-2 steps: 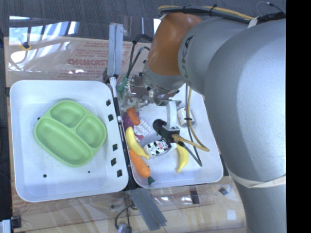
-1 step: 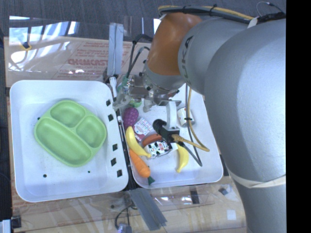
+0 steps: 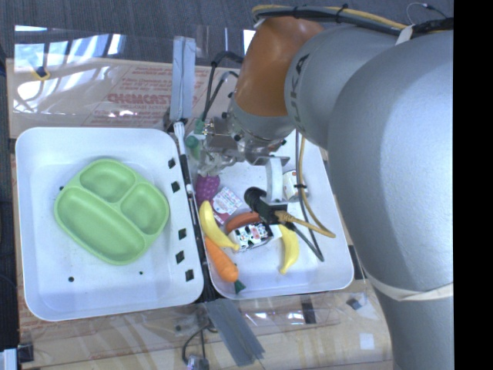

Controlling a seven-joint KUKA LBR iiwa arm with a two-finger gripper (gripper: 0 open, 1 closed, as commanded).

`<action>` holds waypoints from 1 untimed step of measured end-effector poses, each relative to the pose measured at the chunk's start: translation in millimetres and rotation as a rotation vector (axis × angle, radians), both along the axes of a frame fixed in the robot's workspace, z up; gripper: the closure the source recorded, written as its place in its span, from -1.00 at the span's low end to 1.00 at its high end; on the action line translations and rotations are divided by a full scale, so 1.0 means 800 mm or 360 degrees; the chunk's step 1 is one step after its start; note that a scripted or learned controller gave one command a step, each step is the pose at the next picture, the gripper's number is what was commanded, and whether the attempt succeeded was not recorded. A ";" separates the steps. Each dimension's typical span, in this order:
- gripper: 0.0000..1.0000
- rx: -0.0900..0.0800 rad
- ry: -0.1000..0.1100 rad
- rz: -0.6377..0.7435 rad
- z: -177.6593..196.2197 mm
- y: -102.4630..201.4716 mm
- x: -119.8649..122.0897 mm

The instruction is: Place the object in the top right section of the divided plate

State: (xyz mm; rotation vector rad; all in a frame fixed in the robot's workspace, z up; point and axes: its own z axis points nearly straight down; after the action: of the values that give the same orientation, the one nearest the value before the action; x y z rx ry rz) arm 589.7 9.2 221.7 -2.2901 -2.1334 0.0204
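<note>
Two shallow white bins sit side by side on the bench, the left bin bearing a green three-section divided plate. Over the right bin, the grey arm's gripper hangs just above a purple grape-like bunch; whether its fingers are parted or closed I cannot tell. Nearby lie two yellow bananas, an orange carrot and a small patterned card. Reddish printing behind the bins is too blurred to read.

Faint red lettering is being shown on the cardboard sheet behind the bins, too blurred to be read. A small printed packet is likewise being left illegible.
</note>
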 end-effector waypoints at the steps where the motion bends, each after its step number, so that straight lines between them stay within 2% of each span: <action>1: 1.00 0.0000 -0.0018 0.0101 -0.010 0.009 -0.142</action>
State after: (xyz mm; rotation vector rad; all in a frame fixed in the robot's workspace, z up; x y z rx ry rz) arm 476.0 16.3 213.5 -2.2267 -2.2109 0.0079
